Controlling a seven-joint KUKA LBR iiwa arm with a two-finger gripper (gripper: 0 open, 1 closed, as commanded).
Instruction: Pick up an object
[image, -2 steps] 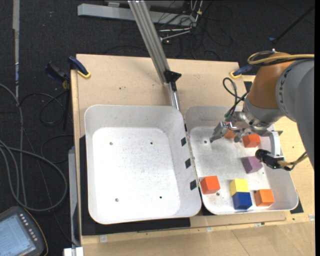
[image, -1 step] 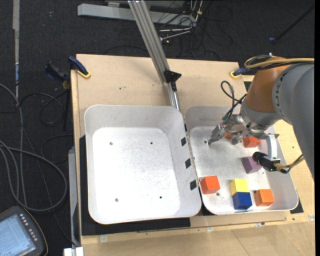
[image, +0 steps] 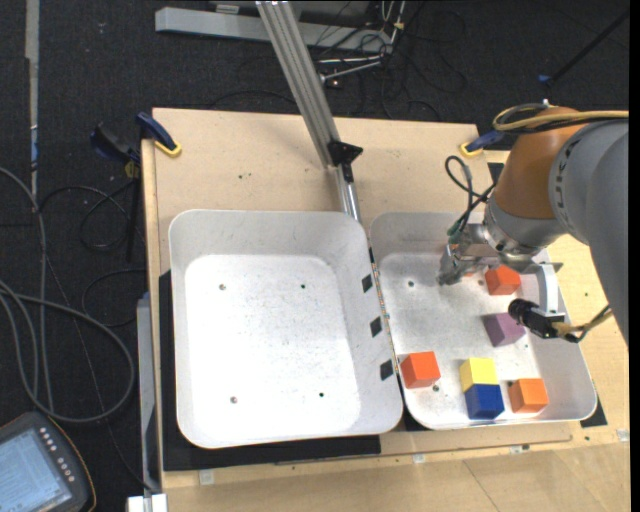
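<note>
My gripper (image: 453, 270) hangs low over the back part of the right bin (image: 425, 310), below the grey wrist and orange band. Just to its right lies an orange-red block (image: 502, 280), close to the gripper but apart from it. A purple block (image: 502, 328) rests further toward the front. Along the front of the bin sit an orange cube (image: 420, 368), a yellow cube (image: 479, 372) touching a blue cube (image: 485, 401), and another orange cube (image: 528, 395). I see nothing held in the gripper.
The left bin (image: 185, 240) stands beside the right one, their rims meeting near the middle. A slanted metal pole (image: 305, 90) reaches down to the bins' back edge. Clamps sit at the bench's back corners.
</note>
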